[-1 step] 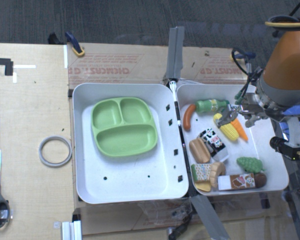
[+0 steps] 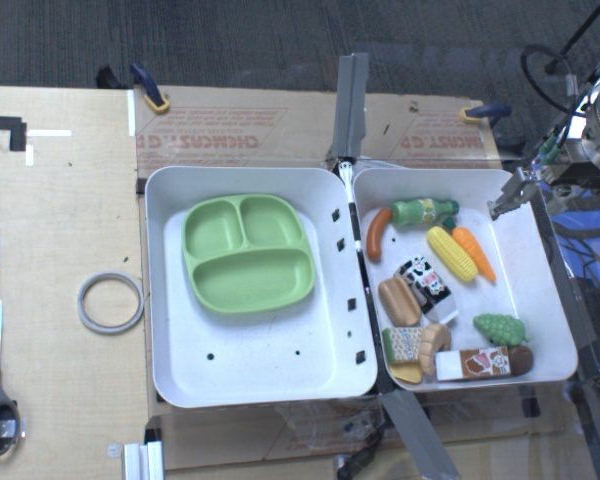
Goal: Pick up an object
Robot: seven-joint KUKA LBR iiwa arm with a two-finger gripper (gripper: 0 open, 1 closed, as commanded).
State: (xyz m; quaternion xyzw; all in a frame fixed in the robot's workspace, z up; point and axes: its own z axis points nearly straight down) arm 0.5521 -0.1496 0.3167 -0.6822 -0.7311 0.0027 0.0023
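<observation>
We record two white bins on the tabletop [image 2: 60, 218]. The left bin [image 2: 250, 358] carries a green divided plate [image 2: 248, 253]. The right bin [image 2: 525, 278] carries all the toy food.

The gripper [image 2: 507, 204] hangs over the far right corner of the right bin, and we cannot tell whether it is released or clenched. Nothing is seen in its grasp.

In our judgement the nearest candidate is the carrot [image 2: 474, 254]. It lies near the gripper, towards the front and a little left. It is orange and tapered. Its long axis runs from rear left to front right, and it lies just beside the yellow corn cob [image 2: 451, 253], parallel to it. That crowding may hinder a clean grasp. The green bottle [image 2: 425, 211] lies on its side further left.
</observation>
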